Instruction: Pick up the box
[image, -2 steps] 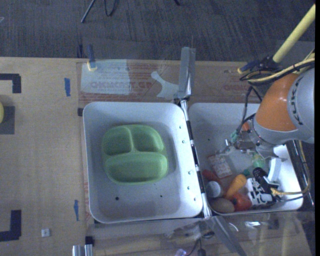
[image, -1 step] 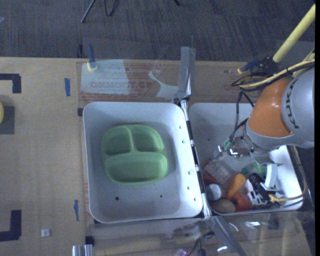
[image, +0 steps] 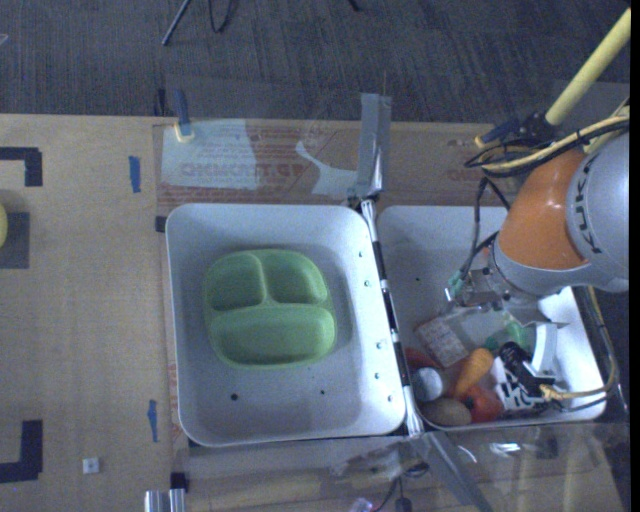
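Camera view looks down on two white bins side by side. The left bin (image: 190, 400) holds a green divided plate (image: 268, 307), lying flat near its middle. The right bin (image: 420, 240) holds a heap of small things along its near edge: the box (image: 441, 340), a flat pinkish carton lying tilted toward the bin's left side, an orange carrot-like piece (image: 473, 370) just beside it, a grey ball (image: 428, 381), a brown round thing (image: 451, 411), something red (image: 487, 406), and a black-and-white patterned item (image: 516, 385). The arm (image: 600, 220) reaches in from the right over the bin's far right part, orange band bent downward, wrist pointing into the heap. The gripper (image: 478, 300) hangs just above and beside the box; whether it is parted or closed cannot be told.
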